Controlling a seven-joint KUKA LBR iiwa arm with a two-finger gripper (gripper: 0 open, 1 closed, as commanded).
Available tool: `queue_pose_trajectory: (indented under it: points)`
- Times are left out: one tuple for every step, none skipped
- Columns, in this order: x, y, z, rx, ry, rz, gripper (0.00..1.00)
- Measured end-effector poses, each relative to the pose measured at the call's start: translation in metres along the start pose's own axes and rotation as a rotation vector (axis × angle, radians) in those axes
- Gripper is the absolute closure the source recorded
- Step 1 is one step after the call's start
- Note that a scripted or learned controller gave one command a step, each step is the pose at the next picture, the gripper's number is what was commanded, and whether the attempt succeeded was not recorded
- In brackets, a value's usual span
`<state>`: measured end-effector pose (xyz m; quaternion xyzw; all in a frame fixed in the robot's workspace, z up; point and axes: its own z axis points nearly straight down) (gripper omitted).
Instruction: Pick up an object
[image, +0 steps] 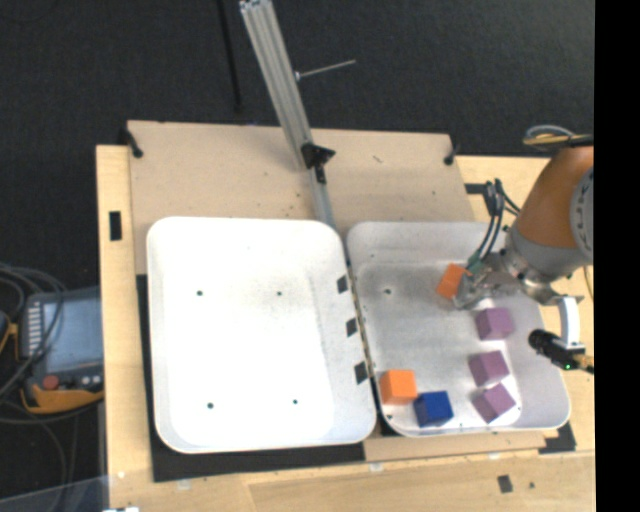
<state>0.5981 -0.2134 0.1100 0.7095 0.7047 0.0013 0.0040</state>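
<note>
My gripper (472, 288) hangs over the upper middle of the right bin (400, 260), below the arm's orange band. A small orange block (451, 281) sits tilted right against the gripper's left side; I cannot tell whether it is held or just touching. A purple block (494, 323) lies just below and right of the gripper. Lower in the same bin lie two more purple blocks (488, 366) (494, 401), a blue block (433, 408) and a second orange block (400, 385).
The left bin (250, 330) adjoins the right bin, with black clips along the shared edge. A slanted metal rail (290, 100) rises behind the bins. A control pendant (60, 340) with cables lies off the bench to the left.
</note>
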Motion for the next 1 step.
queue_pose_trajectory:
  points:
    - [0.0065, -0.0027, -0.0584, 0.001, 0.002, -0.010, 1.00]
